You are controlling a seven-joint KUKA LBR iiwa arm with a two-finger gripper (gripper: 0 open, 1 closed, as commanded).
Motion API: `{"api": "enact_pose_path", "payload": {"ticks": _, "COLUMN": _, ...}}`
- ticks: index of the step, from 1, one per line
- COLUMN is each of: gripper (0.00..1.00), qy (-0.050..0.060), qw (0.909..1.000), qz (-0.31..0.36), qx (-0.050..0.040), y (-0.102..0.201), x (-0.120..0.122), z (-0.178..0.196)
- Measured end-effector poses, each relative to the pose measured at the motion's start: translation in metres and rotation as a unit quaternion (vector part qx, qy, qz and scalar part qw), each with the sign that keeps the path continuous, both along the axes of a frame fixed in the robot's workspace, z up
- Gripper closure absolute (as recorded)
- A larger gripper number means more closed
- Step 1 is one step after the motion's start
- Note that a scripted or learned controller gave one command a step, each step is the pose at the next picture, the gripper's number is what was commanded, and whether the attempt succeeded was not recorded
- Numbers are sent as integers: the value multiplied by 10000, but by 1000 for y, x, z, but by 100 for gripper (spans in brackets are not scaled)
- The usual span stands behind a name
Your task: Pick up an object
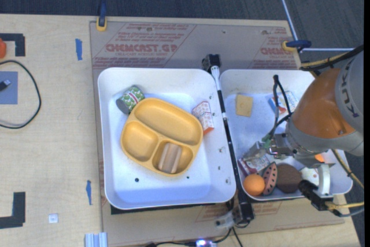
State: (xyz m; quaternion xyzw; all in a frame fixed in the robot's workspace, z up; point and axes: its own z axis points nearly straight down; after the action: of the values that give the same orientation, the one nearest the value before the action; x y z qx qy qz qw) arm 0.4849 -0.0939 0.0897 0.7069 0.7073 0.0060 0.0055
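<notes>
One board [191, 37] behind the bins [115, 182] reads — "CHEMCAST GP".

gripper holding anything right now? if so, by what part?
Cannot be told. The gripper is low in the right bin over a crinkled silver packet, next to an orange ball, but no grasp is visible.

Both bins [110, 124] were white. The divided tray [151, 124] was yellow, with a tan block [170, 157] in one compartment. A ball [254, 184] was orange, a square [244, 105] pale yellow, an oval [288, 177] dark brown. The arm [329, 107] was grey and orange.
</notes>
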Motion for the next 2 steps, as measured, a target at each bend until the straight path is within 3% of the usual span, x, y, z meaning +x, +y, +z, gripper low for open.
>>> {"api": "enact_pose_path", "payload": {"ticks": 1, "gripper": 100, "qy": -26, "qw": 10000, "qz": 6, "qx": 5, "y": 1, "x": 2, "z": 11}}
{"api": "enact_pose_path", "payload": {"ticks": 2, "gripper": 0, "qy": -26, "qw": 10000, "qz": 3, "qx": 1, "y": 0, "x": 2, "z": 11}}
